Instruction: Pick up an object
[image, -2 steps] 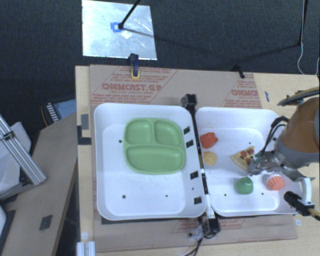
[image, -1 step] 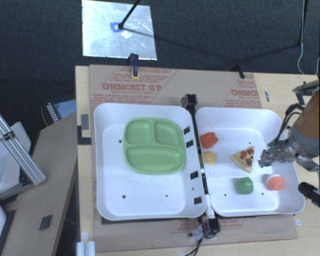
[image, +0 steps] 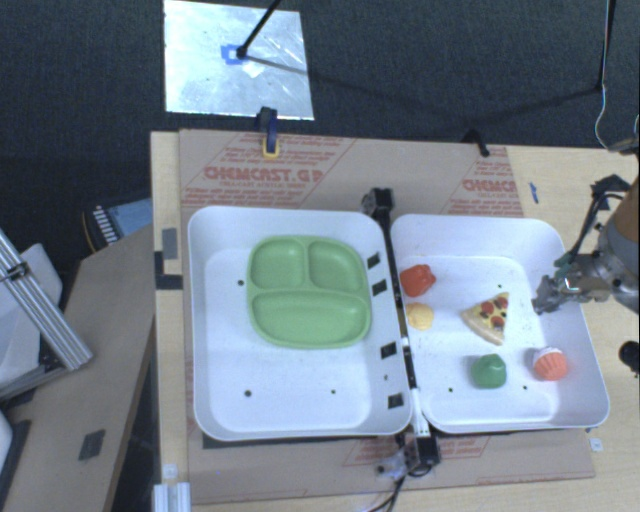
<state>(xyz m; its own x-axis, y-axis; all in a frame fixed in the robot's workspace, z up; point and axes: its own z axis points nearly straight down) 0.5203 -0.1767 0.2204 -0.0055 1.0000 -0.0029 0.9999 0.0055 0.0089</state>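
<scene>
Cupcake (image: 549, 364) (pizza (image: 488, 318) beside) in right bin (image: 470, 236)

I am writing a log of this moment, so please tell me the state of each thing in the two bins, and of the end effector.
Green divided plate: flat in the left bin, nothing on it.
Red pepper: loose in the right bin.
Yellow piece: loose, near the divider.
Pizza slice: lying flat.
Green piece: loose.
Orange cupcake: loose, ungrasped.
End effector: at the right bin's right edge, holding nothing visible.
</scene>
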